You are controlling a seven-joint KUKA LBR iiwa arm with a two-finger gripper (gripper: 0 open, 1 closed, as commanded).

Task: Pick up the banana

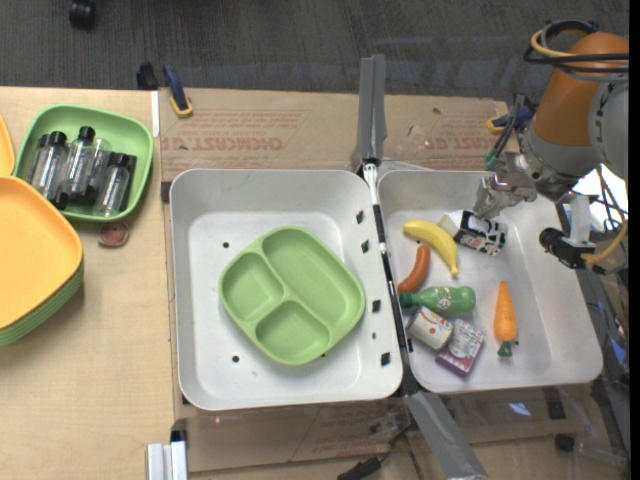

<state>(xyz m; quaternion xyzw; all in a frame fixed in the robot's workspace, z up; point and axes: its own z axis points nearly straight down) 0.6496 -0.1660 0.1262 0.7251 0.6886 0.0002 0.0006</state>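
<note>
The banana (433, 240) lies in the right bin (560, 368). Just right of the banana, the gripper (483, 230) hangs, too blurry to tell its grip.

The banana (433, 238) is plain yellow. Beside it, the sausage (415, 268) is red-orange and the bottle (440, 298) is green with a white label. The carrot (506, 313) is orange with a dark green tip. Both bins (190, 298) are white; the divided plate (291, 295) is pale green. The stacked plates (35, 268) are orange-yellow. The bench (90, 408) is light wood, with brown cardboard (260, 133) printed in red.
</note>
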